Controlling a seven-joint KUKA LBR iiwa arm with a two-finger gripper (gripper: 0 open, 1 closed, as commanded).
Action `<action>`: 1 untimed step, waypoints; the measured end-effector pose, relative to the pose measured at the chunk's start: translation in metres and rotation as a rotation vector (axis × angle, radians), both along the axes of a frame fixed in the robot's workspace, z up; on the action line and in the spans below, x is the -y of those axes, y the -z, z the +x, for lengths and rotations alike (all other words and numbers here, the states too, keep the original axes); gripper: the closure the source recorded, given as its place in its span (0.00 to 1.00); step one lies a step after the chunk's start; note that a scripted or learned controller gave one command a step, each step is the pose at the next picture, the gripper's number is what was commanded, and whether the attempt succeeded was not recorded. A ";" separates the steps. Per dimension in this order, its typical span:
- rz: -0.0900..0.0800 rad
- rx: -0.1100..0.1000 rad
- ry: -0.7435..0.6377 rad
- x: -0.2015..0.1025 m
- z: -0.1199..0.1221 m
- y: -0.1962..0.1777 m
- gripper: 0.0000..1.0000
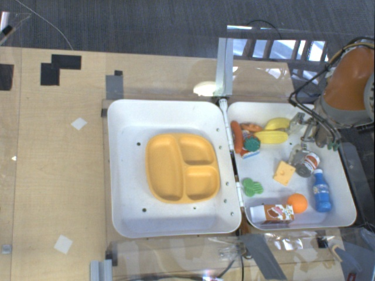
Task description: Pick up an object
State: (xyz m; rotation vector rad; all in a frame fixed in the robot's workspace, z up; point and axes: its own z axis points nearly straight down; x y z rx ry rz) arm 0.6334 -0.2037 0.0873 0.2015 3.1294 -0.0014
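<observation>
My gripper (301,156) hangs low in the right bin (345,215), below the orange-banded arm (347,86) that comes in from the right. Right at its tip lies a small grey and red can (309,164); whether it is gripped I cannot see. A yellow cheese wedge (285,173) lies just left of the tip. A blue bottle (321,193) and an orange (298,203) lie in front of it. Two bananas (274,131) sit further back on the left.
The right bin also holds a carrot (236,136), a blue and green toy (252,144), a green piece (252,186) and a brown carton (275,213). The left bin (126,174) holds a yellow divided tray (181,167). A metal post (225,66) stands behind the bins.
</observation>
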 end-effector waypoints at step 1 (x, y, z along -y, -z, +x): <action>0.003 0.002 0.432 0.001 -0.025 -0.002 0.00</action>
